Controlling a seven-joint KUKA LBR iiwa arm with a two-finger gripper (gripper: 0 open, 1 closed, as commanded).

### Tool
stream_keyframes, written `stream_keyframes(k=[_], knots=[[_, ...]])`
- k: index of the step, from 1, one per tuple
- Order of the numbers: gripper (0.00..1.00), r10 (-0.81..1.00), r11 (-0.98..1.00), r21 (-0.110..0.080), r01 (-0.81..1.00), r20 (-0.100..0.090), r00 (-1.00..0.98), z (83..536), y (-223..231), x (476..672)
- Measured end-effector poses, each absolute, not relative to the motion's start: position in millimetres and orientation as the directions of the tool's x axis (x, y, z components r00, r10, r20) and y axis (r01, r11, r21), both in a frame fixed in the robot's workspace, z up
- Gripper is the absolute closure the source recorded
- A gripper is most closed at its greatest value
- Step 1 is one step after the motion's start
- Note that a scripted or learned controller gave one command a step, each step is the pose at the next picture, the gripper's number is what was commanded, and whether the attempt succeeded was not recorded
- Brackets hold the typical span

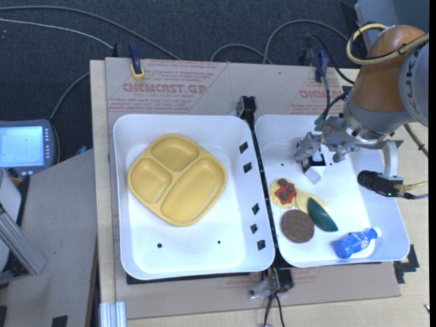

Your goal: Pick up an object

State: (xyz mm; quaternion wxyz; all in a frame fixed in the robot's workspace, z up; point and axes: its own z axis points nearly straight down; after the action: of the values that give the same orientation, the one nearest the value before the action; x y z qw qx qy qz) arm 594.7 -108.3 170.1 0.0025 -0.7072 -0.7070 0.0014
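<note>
The likely targets lie in the right bin (381,203), lower right of the frame: a pizza slice (284,192), a brown disc (298,226) just below it, a green piece (321,215) touching or almost touching the disc's right side, and a blue bottle (354,242) on its side near the bin's lower right corner. All four rest on the bin floor, so nothing is lifted yet and the whole pick seems to be left to do.

The end effector (312,163) hovers over the upper middle of that bin, just above the pizza slice. Whether it is spread or clenched I cannot tell from this angle; nothing from the bin is visibly caught in it.

The pizza, disc and green piece sit close together, which could crowd a grasp on any one of them; the bottle lies apart and looks the freer choice.

In the left bin (129,244), a yellow tray (177,179) sits well apart from the work. Cables (82,19) trail across the dark floor at the top, off the surface.
</note>
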Motion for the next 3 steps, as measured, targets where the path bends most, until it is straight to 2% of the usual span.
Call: stream_keyframes(k=[1,2,3], knots=[[0.00,1.000,0.002,-0.003,1.000,0.001,-0.002,116,-106,604.7],[1.00,1.000,-0.001,0.006,1.000,-0.002,0.001,132,-107,606.5],[1.00,1.000,0.001,0.007,1.000,-0.001,-0.001,196,-108,608.1]])
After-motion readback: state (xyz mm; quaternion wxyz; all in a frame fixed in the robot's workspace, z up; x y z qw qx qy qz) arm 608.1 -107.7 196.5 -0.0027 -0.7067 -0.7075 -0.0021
